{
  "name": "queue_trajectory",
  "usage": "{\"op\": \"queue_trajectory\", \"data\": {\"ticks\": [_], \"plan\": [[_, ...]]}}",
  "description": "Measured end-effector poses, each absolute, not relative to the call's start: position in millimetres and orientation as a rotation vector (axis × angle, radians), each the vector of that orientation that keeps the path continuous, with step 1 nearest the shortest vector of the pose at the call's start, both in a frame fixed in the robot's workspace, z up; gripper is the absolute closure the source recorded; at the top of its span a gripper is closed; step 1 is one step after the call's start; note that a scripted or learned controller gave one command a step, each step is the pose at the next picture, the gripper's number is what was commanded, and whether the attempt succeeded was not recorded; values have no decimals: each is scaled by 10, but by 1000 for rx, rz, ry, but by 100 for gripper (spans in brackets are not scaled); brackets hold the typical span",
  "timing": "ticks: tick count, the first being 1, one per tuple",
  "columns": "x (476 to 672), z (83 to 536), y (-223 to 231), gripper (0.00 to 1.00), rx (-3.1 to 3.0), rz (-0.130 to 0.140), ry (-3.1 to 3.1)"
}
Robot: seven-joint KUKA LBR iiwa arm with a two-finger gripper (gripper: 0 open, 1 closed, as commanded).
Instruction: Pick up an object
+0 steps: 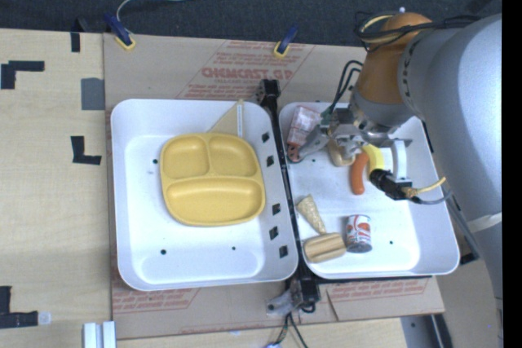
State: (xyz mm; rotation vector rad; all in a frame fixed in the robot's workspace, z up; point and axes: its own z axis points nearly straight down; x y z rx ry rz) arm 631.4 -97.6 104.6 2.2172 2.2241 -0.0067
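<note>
My gripper [341,136] is down in the right bin [424,244], at its far middle part. Right under and beside it lie a tan lump [338,153], an orange sausage-shaped piece [357,174] and a yellow piece [373,155]. A clear packet with red inside [301,128] rests just to its left, against the bin's left wall. Nearer the front lie a pale cone-shaped piece [310,212], a tan roll [324,246] and a small red and white can [357,232] on its side. The wrist hides what is directly below the gripper.
The left bin [134,175] holds a yellow divided plate [212,179]. A black clamp rail [277,175] runs between the two bins. The grey arm [465,110] covers the right bin's far right side. Cardboard lies beneath both bins.
</note>
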Motion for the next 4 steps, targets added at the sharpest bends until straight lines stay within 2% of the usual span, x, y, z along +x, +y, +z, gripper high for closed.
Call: {"op": "queue_trajectory", "data": {"ticks": [1,3,4], "plan": [[6686,896,-1382,0,2226,-8,2228],[6695,892,-1966,0,2222,-2,2228],[6713,880,-2108,0,2231,16,2251]]}}
